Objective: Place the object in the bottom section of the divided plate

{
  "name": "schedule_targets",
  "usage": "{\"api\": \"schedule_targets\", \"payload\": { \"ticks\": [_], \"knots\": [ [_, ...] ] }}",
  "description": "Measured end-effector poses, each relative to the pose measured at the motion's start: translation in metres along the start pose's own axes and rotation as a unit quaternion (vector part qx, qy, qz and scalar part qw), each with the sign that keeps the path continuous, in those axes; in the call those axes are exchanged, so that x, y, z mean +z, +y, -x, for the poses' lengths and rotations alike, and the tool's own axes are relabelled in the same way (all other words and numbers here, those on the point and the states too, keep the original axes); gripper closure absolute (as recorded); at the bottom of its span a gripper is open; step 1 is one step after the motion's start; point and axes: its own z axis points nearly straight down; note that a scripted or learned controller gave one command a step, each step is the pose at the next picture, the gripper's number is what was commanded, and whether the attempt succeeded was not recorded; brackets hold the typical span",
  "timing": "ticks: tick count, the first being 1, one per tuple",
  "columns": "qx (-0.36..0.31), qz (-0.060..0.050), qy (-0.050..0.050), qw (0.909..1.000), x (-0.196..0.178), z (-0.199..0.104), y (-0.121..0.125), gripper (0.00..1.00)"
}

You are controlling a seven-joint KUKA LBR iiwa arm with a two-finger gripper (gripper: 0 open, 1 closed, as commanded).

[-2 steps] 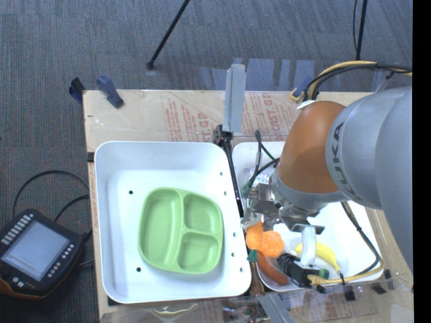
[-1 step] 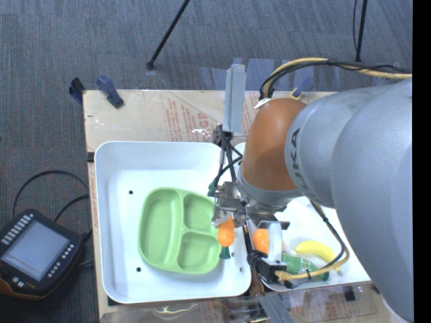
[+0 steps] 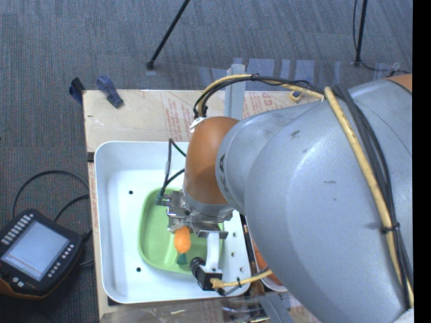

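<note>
Orange object (image 3: 182, 239) over green plate (image 3: 153, 237) | pincer (image 3: 183, 233) mostly hidden by arm (image 3: 316, 200)

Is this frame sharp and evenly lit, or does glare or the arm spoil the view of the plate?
Camera view: lighting is soft and even, with no strong glare on the white bin; focus is acceptable, slightly soft overall. The arm looms large and covers much of the green plate; an orange object shows under the gripper.

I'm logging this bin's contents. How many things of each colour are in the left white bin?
Green: 1, the divided plate
Orange: 1, the small object over the plate, by the gripper
Total: 2
</note>
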Motion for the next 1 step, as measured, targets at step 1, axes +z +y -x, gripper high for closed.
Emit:
{"api": "schedule_targets", "payload": {
  "ticks": [1],
  "knots": [
    [-0.108, -0.004, -0.003, 0.9941, -0.1038, -0.0286, -0.0112, 1.00]
  ]
}}
